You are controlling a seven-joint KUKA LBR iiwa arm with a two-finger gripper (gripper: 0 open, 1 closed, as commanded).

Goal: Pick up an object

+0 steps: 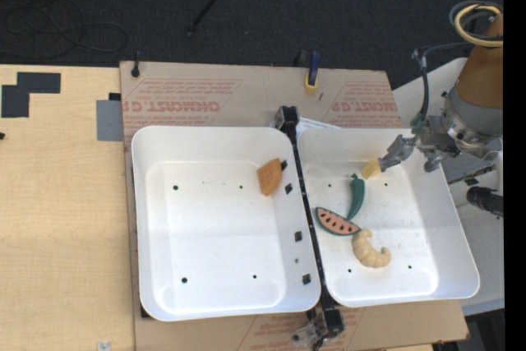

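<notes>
1 gripper (386, 161) touches yellow block (371, 169).

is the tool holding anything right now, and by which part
Cannot be told: the tool sits right beside a small yellow piece in the right bin, but no grip shows.

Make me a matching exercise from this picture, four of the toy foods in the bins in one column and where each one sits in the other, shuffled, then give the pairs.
Things:
1. orange-brown piece
2. green pepper
3. watermelon slice
4. croissant

Places:
A. right bin, nearest the front edge
B. left bin, by the divider
C. right bin, just below the gripper
D. right bin, between pepper and croissant

Pairs: 1-B, 2-C, 3-D, 4-A
</notes>
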